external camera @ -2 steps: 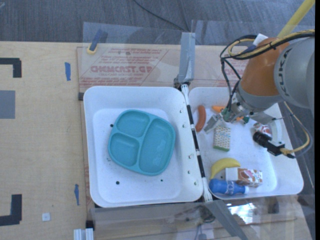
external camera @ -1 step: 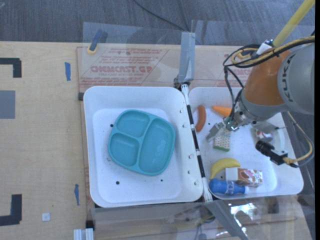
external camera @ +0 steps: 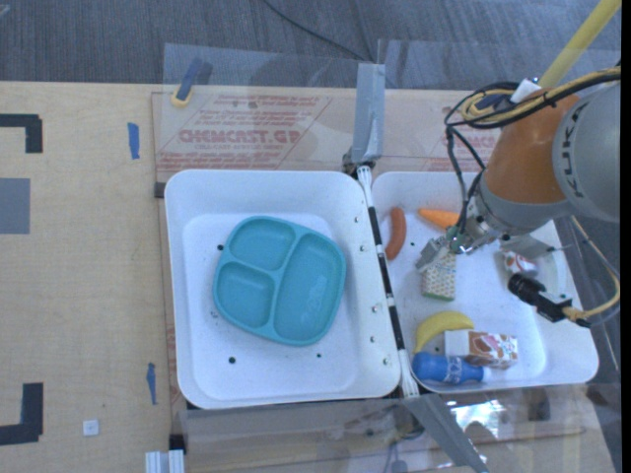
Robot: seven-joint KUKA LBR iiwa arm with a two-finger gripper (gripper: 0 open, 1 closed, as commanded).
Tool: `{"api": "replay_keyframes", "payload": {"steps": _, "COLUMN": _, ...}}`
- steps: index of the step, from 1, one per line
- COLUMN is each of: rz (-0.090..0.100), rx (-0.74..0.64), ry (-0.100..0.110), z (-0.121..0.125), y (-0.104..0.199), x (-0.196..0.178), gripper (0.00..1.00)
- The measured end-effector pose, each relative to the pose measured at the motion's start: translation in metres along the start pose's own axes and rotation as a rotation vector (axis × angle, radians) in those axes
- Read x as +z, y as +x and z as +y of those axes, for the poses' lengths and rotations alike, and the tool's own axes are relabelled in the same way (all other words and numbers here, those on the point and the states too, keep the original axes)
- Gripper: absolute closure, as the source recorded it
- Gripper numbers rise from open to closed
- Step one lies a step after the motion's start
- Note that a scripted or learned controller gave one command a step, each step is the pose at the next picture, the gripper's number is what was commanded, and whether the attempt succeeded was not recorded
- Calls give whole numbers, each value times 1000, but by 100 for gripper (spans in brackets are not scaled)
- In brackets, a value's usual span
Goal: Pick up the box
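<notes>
Box (external camera: 480,348) apart from tool (external camera: 445,254), beside banana (external camera: 440,326)

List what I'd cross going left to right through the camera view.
In order: teal divided plate → sausage → carrot → box.

Pale wooden table (external camera: 79,294). Black tape corners (external camera: 25,131) and blue tape strips (external camera: 133,141) mark its left side. Clear plastic sheet (external camera: 246,126) with red lettering at its far edge. Grey floor (external camera: 99,18) beyond, crossed by a black cable (external camera: 286,18).
</notes>
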State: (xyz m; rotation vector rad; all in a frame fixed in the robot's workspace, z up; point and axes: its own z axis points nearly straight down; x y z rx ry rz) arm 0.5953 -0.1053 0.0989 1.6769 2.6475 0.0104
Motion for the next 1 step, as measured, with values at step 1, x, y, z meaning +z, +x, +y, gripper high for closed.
{"api": "replay_keyframes", "payload": {"steps": 1, "rz": 3, "rx": -101, "ry": 9, "z": -7, "y": 76, "x": -139, "gripper": 100}}
